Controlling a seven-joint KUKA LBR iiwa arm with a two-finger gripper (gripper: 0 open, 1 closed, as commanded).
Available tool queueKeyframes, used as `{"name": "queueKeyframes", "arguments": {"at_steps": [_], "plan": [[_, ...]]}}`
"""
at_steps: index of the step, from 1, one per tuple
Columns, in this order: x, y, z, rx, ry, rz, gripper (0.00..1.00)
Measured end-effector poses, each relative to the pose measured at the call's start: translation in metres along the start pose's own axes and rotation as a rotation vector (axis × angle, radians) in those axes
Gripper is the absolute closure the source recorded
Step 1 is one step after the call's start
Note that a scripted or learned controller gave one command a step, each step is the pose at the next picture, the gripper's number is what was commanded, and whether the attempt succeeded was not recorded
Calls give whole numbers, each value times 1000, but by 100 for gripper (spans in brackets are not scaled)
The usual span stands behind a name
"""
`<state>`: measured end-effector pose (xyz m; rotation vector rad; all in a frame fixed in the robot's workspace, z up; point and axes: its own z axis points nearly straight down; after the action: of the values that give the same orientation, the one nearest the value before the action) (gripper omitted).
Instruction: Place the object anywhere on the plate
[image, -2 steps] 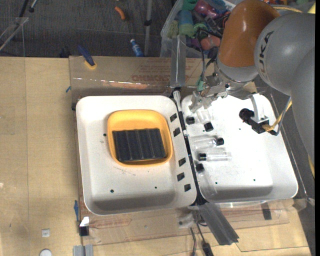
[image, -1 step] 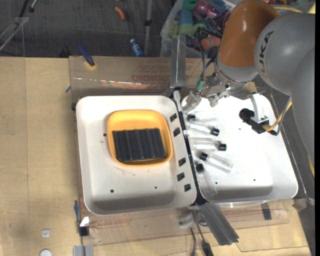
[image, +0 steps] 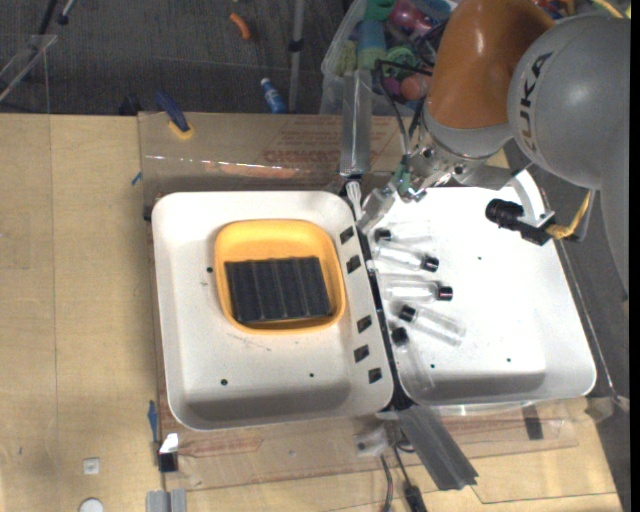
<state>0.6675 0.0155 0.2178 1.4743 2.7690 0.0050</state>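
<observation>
The arm (image: 540, 80) hangs over the right bin's (image: 520, 350) far left corner; you cannot tell the gripper's (image: 410, 185) state from here. The plate (image: 230, 240), yellow with a dark ribbed insert, sits in the left bin (image: 190, 370). Clear tubes (image: 415, 290) with black caps lie loose in the right bin. Centre on one tube, square to its length, before closing; they look slippery and likely to roll.
</observation>
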Motion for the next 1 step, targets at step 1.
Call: {"name": "queueKeyframes", "arguments": {"at_steps": [1], "plan": [[-18, -13, 25, 2, 4, -355, 0]]}}
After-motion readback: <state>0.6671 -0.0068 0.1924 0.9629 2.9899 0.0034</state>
